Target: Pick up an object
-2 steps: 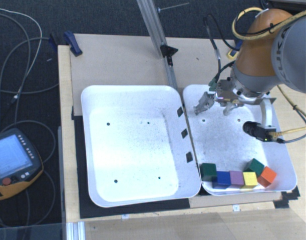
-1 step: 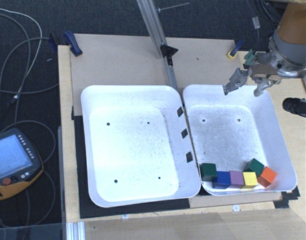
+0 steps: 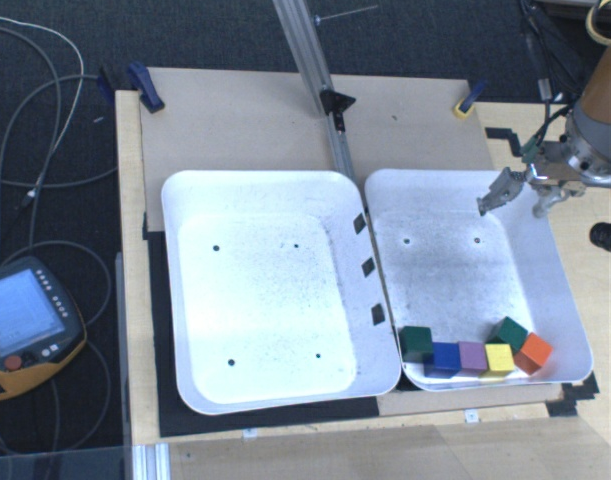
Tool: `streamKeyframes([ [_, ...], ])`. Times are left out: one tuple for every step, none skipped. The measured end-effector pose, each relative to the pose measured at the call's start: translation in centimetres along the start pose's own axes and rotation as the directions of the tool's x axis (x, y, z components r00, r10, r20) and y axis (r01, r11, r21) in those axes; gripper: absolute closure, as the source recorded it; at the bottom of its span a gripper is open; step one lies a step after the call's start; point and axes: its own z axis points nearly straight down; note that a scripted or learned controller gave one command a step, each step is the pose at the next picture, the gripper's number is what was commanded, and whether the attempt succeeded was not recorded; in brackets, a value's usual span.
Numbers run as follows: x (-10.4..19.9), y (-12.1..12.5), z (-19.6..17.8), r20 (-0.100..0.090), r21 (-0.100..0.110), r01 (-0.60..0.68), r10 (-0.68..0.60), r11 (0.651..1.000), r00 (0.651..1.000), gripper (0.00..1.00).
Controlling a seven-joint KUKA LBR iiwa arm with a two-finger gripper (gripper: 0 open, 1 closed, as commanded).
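Several small blocks lie in a row along the near edge of the right bin: a dark green block, a blue one, a purple one, a yellow one, a second green block and an orange one. My gripper hangs over the far right corner of that bin, well away from the blocks. It is open, with nothing between its fingers.
The left bin lies beside the right one, with black clips along the shared edge. A metal pole slants up from the bench's back. Clamps sit at the back corners. A teach pendant and cables lie on the floor at left.
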Motion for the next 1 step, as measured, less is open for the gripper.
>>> streamKeyframes([
  [4.21,2.34,12.33,-0.005,0.001,0.009,-0.009,1.000,1.000,0.00],
])
